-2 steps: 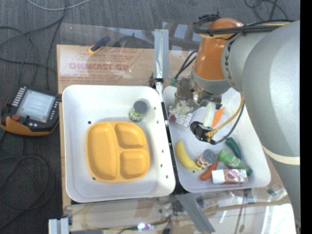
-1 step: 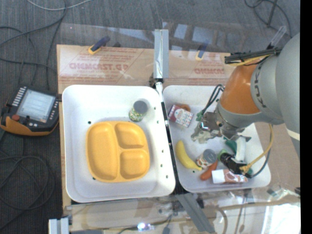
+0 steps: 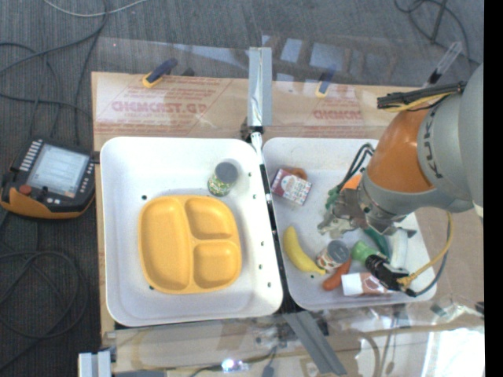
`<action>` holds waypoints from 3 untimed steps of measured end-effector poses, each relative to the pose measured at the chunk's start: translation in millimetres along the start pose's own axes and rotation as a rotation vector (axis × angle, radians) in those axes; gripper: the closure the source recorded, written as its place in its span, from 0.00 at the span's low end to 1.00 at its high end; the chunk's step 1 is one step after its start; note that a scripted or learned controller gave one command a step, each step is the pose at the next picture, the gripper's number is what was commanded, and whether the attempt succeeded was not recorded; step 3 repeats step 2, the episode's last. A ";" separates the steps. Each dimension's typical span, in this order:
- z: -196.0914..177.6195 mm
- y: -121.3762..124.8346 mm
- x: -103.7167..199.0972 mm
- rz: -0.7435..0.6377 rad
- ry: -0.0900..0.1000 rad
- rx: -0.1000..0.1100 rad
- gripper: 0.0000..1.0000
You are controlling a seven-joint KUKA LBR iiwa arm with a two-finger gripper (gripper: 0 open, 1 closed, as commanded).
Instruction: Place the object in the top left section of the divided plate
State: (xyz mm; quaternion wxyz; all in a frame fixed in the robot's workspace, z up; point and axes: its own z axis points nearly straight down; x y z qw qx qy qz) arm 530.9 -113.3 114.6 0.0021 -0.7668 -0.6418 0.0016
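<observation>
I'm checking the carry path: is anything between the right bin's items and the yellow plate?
Only the bins' adjoining rims lie between. A grey-lidded jar stands at the upper right corner of the plate.

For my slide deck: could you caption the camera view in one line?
KUKA arm's claw over the right bin of clutter; yellow divided plate and a small jar wait in the left bin.

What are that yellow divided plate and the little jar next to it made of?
The divided plate looks like moulded plastic: uniform yellow, soft sheen, rounded section walls. The jar seems to have a grey lid, perhaps metal or plastic, over a printed label; its body is too small to judge.
</observation>
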 end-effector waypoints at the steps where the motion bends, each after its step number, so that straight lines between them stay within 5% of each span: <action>1: 22.4 -38.3 -5.3 -0.097 -0.002 -0.031 1.00; 2: -67.2 -11.0 60.0 -0.137 -0.002 -0.001 1.00; 3: -67.2 -11.0 60.0 -0.137 -0.002 -0.001 1.00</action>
